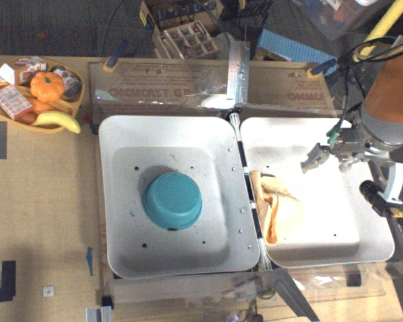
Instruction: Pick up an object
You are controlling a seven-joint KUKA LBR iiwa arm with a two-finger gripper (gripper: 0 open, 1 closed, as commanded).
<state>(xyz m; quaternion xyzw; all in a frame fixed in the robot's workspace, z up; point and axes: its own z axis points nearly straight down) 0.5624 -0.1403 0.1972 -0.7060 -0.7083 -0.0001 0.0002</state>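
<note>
Tan, crumpled cloth (271, 203) lies against right bin's (336, 247) left wall; pincer (329, 156) hovers open, holding nothing.

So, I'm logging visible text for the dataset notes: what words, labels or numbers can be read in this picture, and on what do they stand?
Left cardboard panel behind the bins: reddish print, upside down and blurred, not legible.
Right cardboard panel: the same kind of reddish print, not legible.
Small packets in the fruit basket: print too small to read.
Teal bowl, cloth, white bins: no text to be seen.
</note>
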